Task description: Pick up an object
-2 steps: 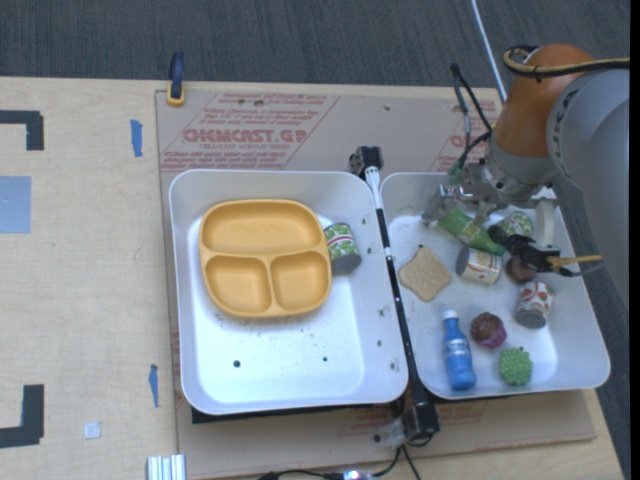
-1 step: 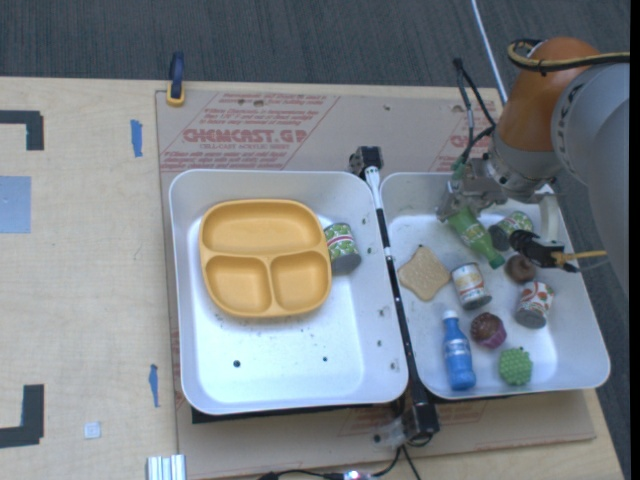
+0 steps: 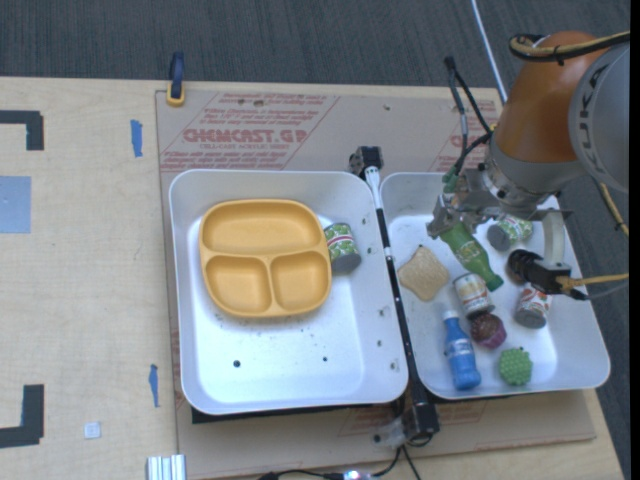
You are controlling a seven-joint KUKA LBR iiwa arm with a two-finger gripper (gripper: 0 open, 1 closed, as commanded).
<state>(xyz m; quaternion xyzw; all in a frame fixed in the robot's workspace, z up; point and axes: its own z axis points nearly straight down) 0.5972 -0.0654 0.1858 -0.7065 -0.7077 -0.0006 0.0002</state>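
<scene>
My gripper (image 3: 450, 216) hangs over the upper left part of the right bin (image 3: 575, 373). Directly below it lies a green bottle (image 3: 472, 253), slanting down to the right, with its upper end under the gripper; whether they touch I cannot tell. A tan bread slice (image 3: 423, 273) lies just left of the bottle. Below it sit a small can (image 3: 470, 293), a dark purple object (image 3: 488, 329), a blue bottle (image 3: 459, 354) and a green bumpy ball (image 3: 516, 366).
The right bin also holds a second can (image 3: 531, 308), a small jar (image 3: 511, 230) and a white object (image 3: 553, 234) near the arm. In the left bin (image 3: 290, 368) a yellow divided plate (image 3: 266, 258) lies beside a green-labelled can (image 3: 341, 245).
</scene>
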